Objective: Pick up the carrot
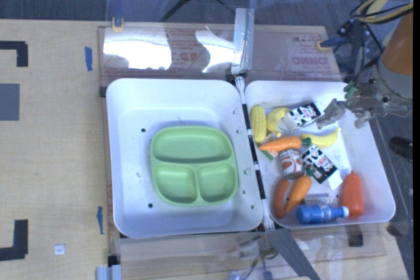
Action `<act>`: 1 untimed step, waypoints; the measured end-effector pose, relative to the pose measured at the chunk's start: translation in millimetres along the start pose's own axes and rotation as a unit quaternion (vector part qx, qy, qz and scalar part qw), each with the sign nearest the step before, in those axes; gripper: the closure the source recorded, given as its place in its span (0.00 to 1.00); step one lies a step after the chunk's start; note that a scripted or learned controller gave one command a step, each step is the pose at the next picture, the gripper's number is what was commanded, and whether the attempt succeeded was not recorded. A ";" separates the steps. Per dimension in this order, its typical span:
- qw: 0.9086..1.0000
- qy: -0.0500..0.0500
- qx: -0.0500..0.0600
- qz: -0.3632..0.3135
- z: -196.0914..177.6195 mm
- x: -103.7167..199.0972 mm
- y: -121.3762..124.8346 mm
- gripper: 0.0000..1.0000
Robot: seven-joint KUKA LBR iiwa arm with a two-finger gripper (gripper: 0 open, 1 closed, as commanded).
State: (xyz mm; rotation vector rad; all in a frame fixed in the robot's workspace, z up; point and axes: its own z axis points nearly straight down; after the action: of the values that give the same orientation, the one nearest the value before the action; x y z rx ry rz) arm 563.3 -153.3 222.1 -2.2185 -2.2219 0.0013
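Carrot (281, 144), orange with a green tip, lies across the middle of the right bin (384, 203), below and to the left of the tool (332, 114), apart from it; a second carrot-shaped piece (299, 189) lies further down the bin beside a brown sausage-like item (281, 197). Arm (394, 59), grey with an orange band, enters from the right and bends down over the bin's upper right corner, its wrist carrying cables. Tool hangs at the upper right of the bin, above a black-and-white patterned carton (302, 115) and a banana (326, 137); whether its fingers are spread or pressed together cannot be told, and nothing is seen between them. To the tool's left lie a corn cob (258, 124) and a yellow item (277, 119). Below the tool sit a can (290, 162), a second black-and-white carton (318, 164), an orange bottle (352, 194) and a blue bottle (320, 213). Well to the tool's left, the left bin (125, 108) holds a green divided tray (193, 164). Red lettering on the cardboard panel (295, 52) behind the bins is too blurred to read. Counter (49, 141) of light wood carries black corner marks and blue tape.
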 end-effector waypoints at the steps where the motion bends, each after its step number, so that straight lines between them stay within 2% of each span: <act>1: 0.998 -0.001 -0.002 -0.056 32.8 -23.1 23.4 0.00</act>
State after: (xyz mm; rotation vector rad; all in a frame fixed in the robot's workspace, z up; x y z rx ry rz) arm 586.7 -176.3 189.2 -2.0943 -2.3451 -0.0009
